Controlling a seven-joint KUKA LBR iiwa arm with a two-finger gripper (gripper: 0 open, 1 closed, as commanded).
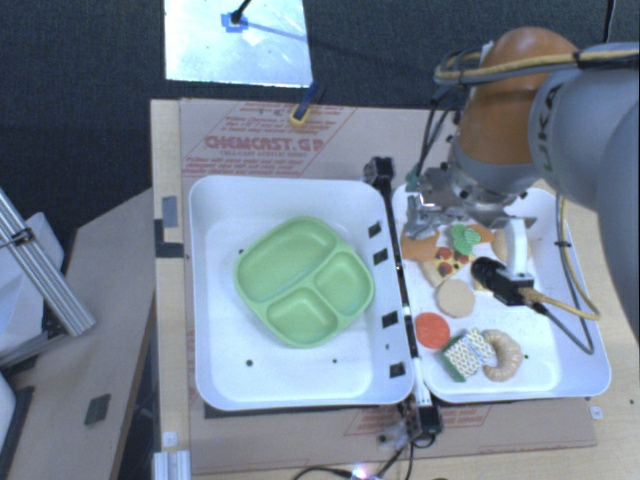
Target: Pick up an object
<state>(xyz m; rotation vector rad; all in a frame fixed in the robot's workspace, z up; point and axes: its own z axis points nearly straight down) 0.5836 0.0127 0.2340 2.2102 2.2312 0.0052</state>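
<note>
Grey arm [590, 128] with orange band reaching in from the right, gripper [440, 208] low over the far left part of the right bin [580, 368]; jaw state impossible to tell. Just below it, crowded toy food: pizza slice [447, 258], tan disc [455, 298], red disc [432, 330], doughnut [503, 355], green-white block [467, 353]. Left bin [215, 368] holding a green divided plate [304, 281].

small food toys [462, 298] lie loosely clustered in the right white bin [575, 373].
</note>
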